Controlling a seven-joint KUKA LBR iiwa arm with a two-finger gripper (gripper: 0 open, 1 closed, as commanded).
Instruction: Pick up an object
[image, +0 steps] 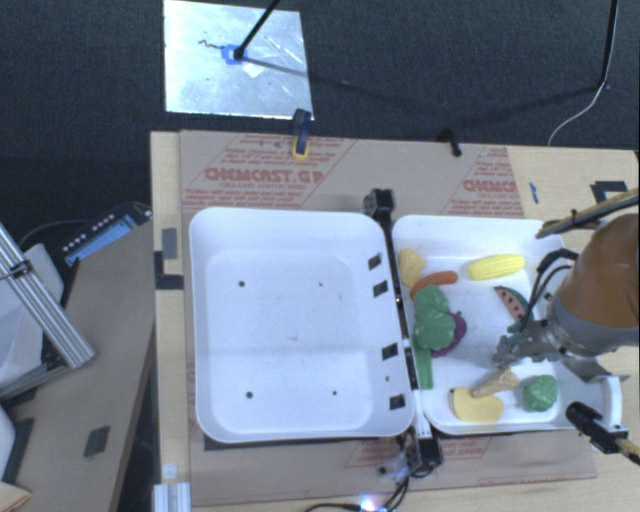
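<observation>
The right bin (470, 224) holds several toy foods. A yellow corn cob (495, 266) and an orange carrot (437, 279) lie near the back. A green leafy piece (431, 314) rests by the divider, with a purple item (457, 331) beside it. A watermelon slice (509, 300) sits mid-bin. At the front are a tan cone (495, 381), a yellow slice (477, 406) and a small green lump (540, 392). My gripper (510, 351) is low in the bin, just above the tan cone and right of the leafy piece. The arm's orange band (605, 285) hangs over the bin's right side.
The left bin (290, 216) stands beside the right one, with black clips (388, 320) along the shared edge. Another yellow piece (410, 265) lies at the back by the divider. A cable (545, 275) loops off the wrist.
</observation>
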